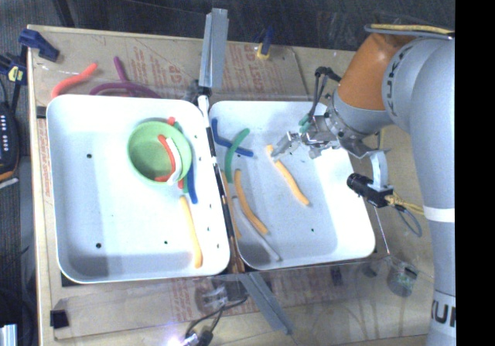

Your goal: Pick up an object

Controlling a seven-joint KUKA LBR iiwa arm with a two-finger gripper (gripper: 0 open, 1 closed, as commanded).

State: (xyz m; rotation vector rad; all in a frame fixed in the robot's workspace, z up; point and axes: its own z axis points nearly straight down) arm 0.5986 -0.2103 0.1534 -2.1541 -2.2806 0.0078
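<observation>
My gripper (282, 143) hangs over the upper middle of the right bin (357, 222), pointing left. It looks open, with nothing between its fingers. Just below its tip starts an orange stick (295, 184) that runs down and to the right on the bin floor. Further left in the same bin lie a second orange stick (247, 205), a curved green piece (234, 149), a small blue piece (223, 141) and a grey stick (267, 246).
The left bin (56, 182) holds a green bowl (149, 152) with a red curved piece (167, 152) in it, a blue stick (191, 186) and a yellow stick (192, 232). Red and purple cords (116, 81) lie on the bench behind that bin.
</observation>
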